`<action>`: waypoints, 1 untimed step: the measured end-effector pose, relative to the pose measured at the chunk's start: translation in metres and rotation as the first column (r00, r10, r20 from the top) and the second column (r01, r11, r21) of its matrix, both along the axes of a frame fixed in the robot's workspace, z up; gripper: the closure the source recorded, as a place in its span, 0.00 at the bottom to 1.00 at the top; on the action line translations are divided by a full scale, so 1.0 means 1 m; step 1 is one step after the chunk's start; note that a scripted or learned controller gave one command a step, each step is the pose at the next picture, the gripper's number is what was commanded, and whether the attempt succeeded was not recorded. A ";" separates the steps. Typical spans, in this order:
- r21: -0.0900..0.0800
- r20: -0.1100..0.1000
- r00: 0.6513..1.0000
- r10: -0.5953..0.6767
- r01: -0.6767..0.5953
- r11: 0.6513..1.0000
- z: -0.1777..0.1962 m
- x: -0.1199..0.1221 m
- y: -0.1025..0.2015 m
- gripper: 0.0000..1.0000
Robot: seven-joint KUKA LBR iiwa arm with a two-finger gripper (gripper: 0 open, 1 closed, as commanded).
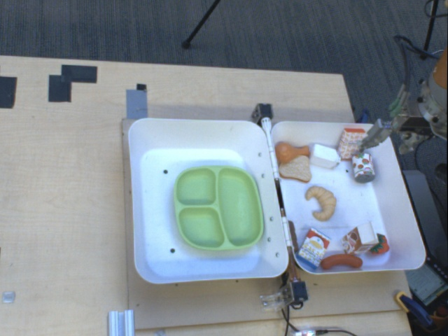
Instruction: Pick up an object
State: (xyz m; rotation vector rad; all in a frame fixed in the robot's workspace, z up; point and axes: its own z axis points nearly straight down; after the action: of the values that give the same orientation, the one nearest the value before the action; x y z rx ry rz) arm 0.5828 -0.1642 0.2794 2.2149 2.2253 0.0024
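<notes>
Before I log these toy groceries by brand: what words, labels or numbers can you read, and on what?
None can be read.
Carton at the far edge of the right bin: red print, too blurred.
Can: red marks, too small.
Box near the sausage: printed front, illegible.

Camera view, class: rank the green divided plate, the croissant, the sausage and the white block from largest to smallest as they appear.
1. Green divided plate, by far the largest.
2. Croissant.
3. Sausage and white block: they look too alike in size to rank; the sausage is longer, the block wider.
</notes>
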 end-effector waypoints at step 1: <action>0.001 -0.003 1.000 -0.002 0.002 1.000 -0.160 -0.017 0.024 0.00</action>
State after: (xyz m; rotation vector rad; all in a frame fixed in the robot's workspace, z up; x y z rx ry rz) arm 0.5653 -0.1403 0.1189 2.2195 2.2249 0.0003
